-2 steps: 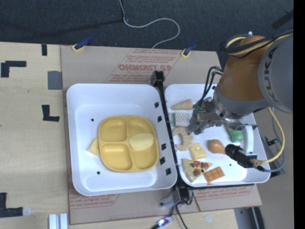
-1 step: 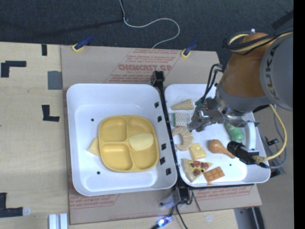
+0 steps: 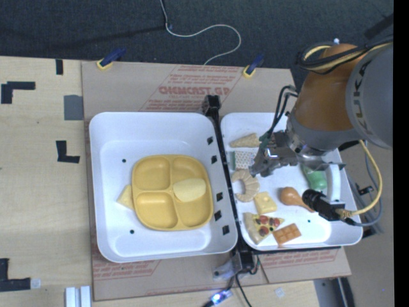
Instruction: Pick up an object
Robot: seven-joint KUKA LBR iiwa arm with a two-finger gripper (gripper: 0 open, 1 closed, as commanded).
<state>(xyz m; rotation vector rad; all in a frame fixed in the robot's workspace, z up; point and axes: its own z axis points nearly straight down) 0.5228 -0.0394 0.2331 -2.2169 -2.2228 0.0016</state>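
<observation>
Two smooth white plastic bins (image 3: 102, 133) sit on matt brown cardboard (image 3: 185, 85); the yellow divided plastic tray (image 3: 160, 203) looks slightly glossy.

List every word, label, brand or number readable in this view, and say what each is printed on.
"CHEMGUARD", roughly, red print, seen upside down on the brown cardboard sheet under the white bins; the smaller lines beside it are too blurred to read.
Large letters on the grey arm, cut off at the edge: unreadable.
</observation>
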